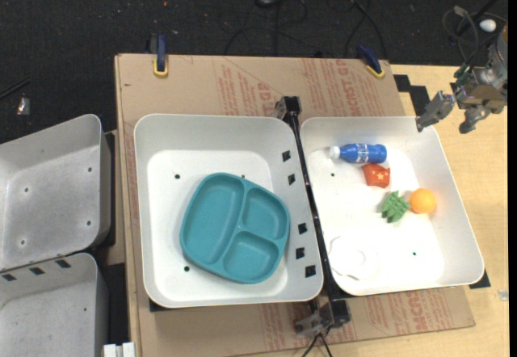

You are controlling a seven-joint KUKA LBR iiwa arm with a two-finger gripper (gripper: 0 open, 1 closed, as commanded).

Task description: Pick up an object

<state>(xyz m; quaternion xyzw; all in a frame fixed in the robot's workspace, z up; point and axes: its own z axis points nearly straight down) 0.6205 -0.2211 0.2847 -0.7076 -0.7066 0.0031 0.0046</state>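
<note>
Fingers (431,111) of the gripper (449,113) stand spread apart with nothing between them, poised at the far right of the view, just above the right bin's (452,266) upper right corner and clear of everything inside it. As I judge it, the pick has not yet begun in earnest: no object is lifted, none is touched, and the whole of the descent, the closing and the lift is left to do.

Largest on the counter (210,81) is the left bin (161,137), which carries a teal divided plate (234,226) lying flat, with three compartments. The right bin holds the likelier candidates, all small and grouped in its upper half. A blue bottle (362,153) with a white cap lies on its side, cap pointing left. Just below it sits a red block-like piece (377,176). Lower and to the right lies a green leafy toy (394,207), touching or nearly touching an orange ball (422,201), round and smooth, likely to roll if nudged
</note>
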